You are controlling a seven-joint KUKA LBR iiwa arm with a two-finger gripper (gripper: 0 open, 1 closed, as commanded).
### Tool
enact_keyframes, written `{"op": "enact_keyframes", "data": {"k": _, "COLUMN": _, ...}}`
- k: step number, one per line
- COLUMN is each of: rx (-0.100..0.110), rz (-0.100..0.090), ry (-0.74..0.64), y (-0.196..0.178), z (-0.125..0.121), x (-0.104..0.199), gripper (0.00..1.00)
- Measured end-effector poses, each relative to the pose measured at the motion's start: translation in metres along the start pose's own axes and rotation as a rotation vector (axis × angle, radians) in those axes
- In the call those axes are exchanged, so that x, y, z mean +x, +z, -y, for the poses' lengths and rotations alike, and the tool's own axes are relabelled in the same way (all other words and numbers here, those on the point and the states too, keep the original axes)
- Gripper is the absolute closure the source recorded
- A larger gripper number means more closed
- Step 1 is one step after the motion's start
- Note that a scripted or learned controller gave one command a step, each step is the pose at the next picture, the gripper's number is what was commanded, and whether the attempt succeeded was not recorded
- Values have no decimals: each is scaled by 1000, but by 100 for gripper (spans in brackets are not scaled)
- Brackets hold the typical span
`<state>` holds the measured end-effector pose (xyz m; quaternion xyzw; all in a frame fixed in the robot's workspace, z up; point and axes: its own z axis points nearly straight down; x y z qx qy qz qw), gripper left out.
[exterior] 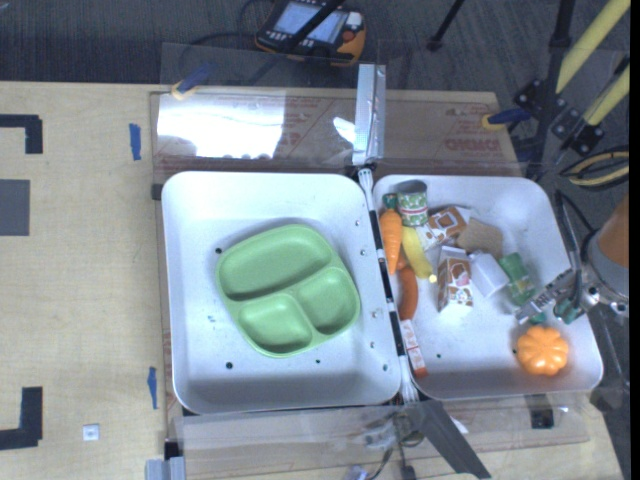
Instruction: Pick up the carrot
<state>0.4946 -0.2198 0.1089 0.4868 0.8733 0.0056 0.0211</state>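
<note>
The carrot (391, 239) is orange and tapered. It lies along the left wall of the right bin (575, 373), with its thick end beside a small can (412, 204). A yellow piece (416, 255) rests against its right side, and a darker orange-red piece (408, 293) lies just below it. My gripper (553, 306) hangs at the right side of the same bin, just above an orange pumpkin (542, 350) and far to the right of the carrot. Its fingers stand apart with nothing between them.
The left bin (190, 268) holds a green divided plate (288, 288). Snack packets (455, 278), a brown piece (482, 235) and a green item (516, 272) crowd the middle of the right bin between the gripper and the carrot. A ridge (385, 288) divides the two bins.
</note>
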Motion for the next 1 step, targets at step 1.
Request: {"op": "enact_keyframes", "data": {"k": 1, "rx": 32, "rz": -27, "ry": 166, "y": -128, "z": -16, "x": 42, "gripper": 100}}
